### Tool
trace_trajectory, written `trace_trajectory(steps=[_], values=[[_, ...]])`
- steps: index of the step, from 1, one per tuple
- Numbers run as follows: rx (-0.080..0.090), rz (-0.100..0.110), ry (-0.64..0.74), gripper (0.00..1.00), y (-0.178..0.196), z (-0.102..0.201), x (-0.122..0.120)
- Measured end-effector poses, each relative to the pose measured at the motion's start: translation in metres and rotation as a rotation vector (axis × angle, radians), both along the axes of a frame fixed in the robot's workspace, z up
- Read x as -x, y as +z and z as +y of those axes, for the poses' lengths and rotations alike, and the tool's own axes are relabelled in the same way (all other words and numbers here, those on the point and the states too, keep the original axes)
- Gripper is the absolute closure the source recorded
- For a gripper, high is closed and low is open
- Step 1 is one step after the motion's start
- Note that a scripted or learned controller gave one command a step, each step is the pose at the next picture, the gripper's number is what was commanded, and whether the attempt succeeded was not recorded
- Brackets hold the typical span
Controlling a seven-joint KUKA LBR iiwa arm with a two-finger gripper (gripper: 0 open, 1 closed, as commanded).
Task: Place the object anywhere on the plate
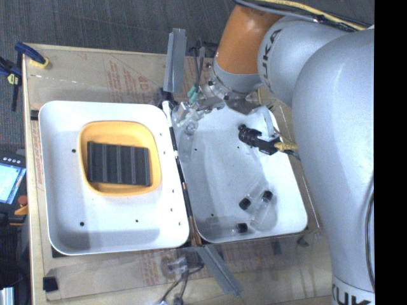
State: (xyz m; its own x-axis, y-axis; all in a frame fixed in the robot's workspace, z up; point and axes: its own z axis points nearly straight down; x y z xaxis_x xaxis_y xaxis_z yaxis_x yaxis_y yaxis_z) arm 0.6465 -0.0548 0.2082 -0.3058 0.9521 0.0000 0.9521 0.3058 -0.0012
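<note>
Partly legible, "KUKA" on arm [331, 107]

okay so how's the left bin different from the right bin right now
The left bin holds a yellow plate bearing a dark ridged block; the right bin holds small clear, dark-capped items. The gripper hangs over the right bin's far corner, not the left bin. Both are shallow and white.

Arm [331, 107], near right corner: big black letters "KU", cut off by the edge.
Arm, by the orange band [245, 37]: black letters, too tilted to read.
Bench board [121, 75]: faint red print, too small to read.
</note>
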Motion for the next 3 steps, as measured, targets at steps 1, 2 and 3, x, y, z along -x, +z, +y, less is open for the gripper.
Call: trace_trajectory(steps=[1, 2, 3], values=[[0.001, -0.002, 0.215, 1.0, 0.015, 0.03, 0.002], [-0.001, 0.003, 0.467, 1.0, -0.017, 0.034, 0.033], [-0.001, 0.003, 0.466, 0.0, -0.017, 0.033, 0.033]])
